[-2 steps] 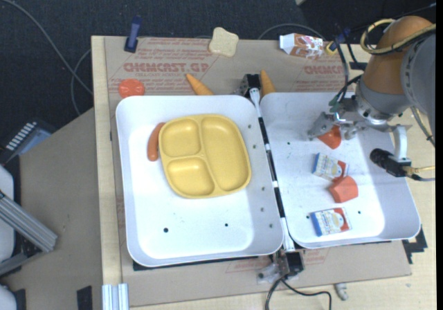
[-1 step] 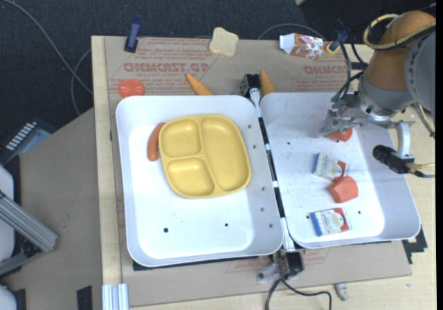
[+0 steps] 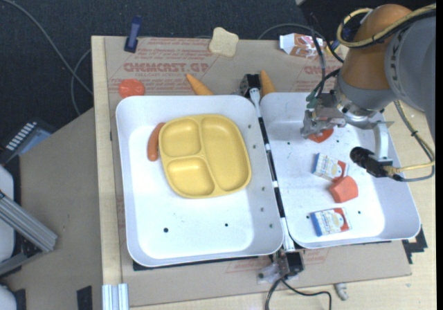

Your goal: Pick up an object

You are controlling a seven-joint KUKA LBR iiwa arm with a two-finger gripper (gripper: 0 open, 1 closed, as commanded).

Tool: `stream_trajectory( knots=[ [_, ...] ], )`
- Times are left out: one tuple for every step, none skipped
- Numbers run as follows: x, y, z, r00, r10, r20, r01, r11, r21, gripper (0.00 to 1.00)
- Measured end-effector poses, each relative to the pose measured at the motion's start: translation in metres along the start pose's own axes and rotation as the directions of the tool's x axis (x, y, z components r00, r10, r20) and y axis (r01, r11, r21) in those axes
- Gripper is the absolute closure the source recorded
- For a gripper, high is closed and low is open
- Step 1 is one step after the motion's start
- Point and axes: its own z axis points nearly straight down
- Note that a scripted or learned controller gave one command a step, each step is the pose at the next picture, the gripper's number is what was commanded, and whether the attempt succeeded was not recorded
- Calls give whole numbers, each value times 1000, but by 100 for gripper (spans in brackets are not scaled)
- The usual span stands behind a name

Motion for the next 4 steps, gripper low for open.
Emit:
stream_trajectory(
  knots=[
    [81, -11, -49, 1000, 0, 1, 0, 1000, -3, 100],
    [6, 21, -49, 1000, 3, 4, -3, 1000, -3, 100],
    [7, 21, -49, 1000, 2, 3, -2, 1000, -3, 0],
    [-3, 5, 52, 1000, 3, 2, -3, 1000, 1, 0]
  ],
)
